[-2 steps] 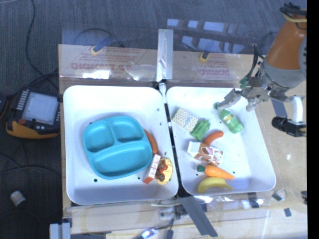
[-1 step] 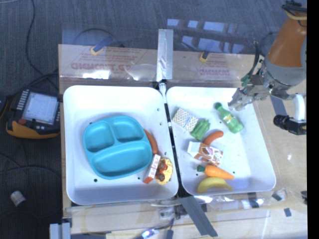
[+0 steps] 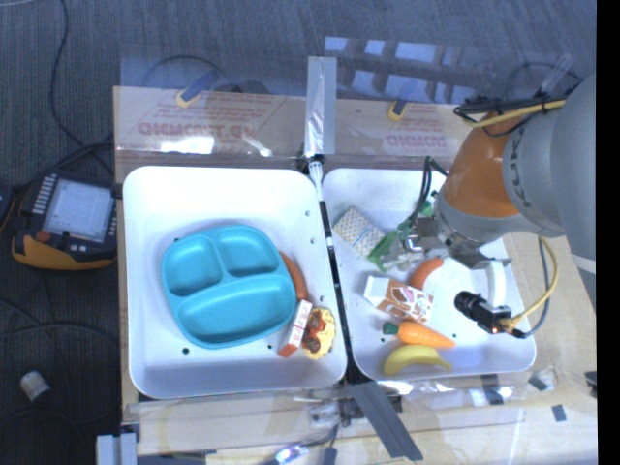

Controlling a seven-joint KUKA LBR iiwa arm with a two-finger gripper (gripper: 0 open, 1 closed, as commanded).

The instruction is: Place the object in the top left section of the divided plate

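Note:
A blue divided plate (image 3: 230,284) lies in the left bin (image 3: 145,260), and its top left section (image 3: 190,262) holds nothing. My gripper (image 3: 418,243) is low over the right bin (image 3: 513,352), near its middle. It sits right beside a green object (image 3: 386,246) and just above an orange-red piece (image 3: 425,272). The wrist hides the gripper's tips, and I see nothing clearly held.
In the right bin lie a patterned white packet (image 3: 353,229), a white and orange carton (image 3: 401,301), a carrot (image 3: 423,335) and a banana (image 3: 416,359). In the left bin, to the plate's right, are a sausage (image 3: 295,277), a small box (image 3: 295,326) and a pizza-like toy (image 3: 321,330).

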